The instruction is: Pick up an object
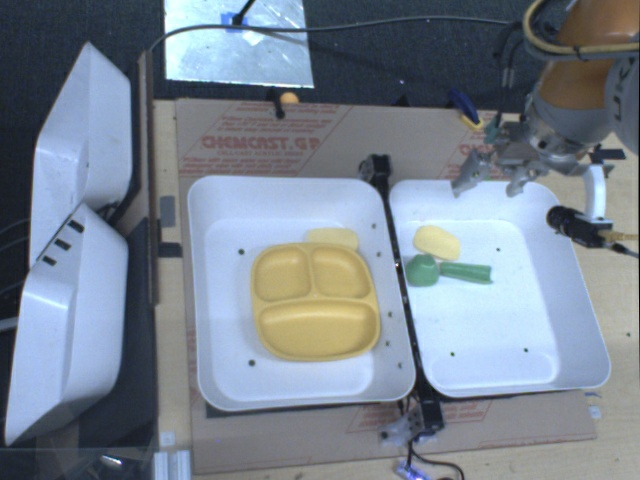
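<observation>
A green scoop [445,270] lies in the right bin [560,338] near its left wall, with a pale yellow oval piece [437,241] touching it just above. In the left bin [225,368] sits a yellow divided tray [314,301], and a small pale yellow piece [331,237] lies at its upper edge. My gripper [493,178] hangs over the right bin's far rim, up and to the right of the oval piece. Its two fingers are spread apart with nothing between them.
The bins rest on a cardboard sheet [260,133]. A shiny metal plate [237,26] lies at the back left, white housings [70,248] stand along the left, and a black fitting [575,225] sits at the right bin's far right rim.
</observation>
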`<act>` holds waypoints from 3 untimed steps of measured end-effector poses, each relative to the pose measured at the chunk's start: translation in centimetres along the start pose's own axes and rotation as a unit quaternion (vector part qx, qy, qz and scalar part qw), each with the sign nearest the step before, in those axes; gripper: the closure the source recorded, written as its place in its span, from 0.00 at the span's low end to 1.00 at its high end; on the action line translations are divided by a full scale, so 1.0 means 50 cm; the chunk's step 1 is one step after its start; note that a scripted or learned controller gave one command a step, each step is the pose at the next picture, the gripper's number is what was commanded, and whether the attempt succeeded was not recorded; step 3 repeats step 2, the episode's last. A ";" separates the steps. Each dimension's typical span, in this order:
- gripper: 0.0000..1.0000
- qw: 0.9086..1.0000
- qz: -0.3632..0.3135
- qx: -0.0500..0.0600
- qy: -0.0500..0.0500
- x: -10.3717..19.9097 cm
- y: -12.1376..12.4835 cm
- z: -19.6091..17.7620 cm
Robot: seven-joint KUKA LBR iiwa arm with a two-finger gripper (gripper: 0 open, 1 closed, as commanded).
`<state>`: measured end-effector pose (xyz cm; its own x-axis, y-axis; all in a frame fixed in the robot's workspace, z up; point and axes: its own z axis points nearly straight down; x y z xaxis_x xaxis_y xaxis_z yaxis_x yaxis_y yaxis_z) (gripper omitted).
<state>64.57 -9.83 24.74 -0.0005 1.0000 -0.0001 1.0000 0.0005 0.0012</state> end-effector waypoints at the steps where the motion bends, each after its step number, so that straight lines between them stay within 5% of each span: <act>1: 0.00 1.000 0.002 0.004 0.000 -0.092 -0.087 0.195; 2: 0.00 1.000 0.002 0.001 0.000 -0.151 -0.212 0.190; 3: 0.00 1.000 0.002 0.001 0.000 -0.151 -0.212 0.190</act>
